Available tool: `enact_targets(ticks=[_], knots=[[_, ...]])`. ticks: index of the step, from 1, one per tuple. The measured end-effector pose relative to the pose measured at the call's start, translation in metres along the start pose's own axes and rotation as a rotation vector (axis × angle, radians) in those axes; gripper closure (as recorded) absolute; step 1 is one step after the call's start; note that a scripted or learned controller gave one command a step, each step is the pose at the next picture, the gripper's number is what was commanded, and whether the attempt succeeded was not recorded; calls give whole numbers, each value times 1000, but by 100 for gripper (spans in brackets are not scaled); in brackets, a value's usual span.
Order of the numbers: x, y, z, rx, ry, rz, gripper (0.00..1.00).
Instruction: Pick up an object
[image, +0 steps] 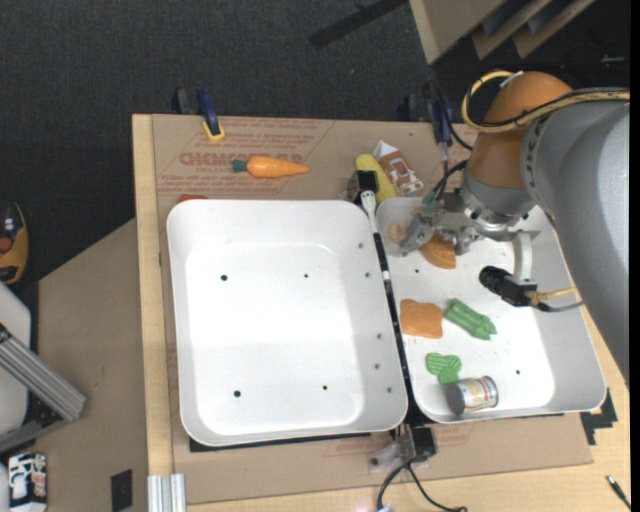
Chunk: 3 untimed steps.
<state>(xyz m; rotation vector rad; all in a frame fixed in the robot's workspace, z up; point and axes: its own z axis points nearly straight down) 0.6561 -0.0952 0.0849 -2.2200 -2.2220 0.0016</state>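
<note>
Reaching into the right bin (575, 385) at its far end, gripper (432, 238) hovering over a tan bread-like piece (439, 254); finger state impossible to tell. Lying nearer in that bin: orange slab (421, 319), green pickle (470, 320), green lump (442, 365), tin can (472, 394).

The arm (580, 150) runs off the right edge and covers the right bin's (560, 390) far corner. Its gripper (432, 232) blurs; the tan lump (440, 254) under the fingers is half hidden.
</note>
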Motion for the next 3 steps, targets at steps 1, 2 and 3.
enact_targets(ticks=[1,2,3], knots=[[0,0,0,0,0,0,0],[0,1,-11,-3,-1,-1,100],[93,12,-108,-12,-4,-2,100]])
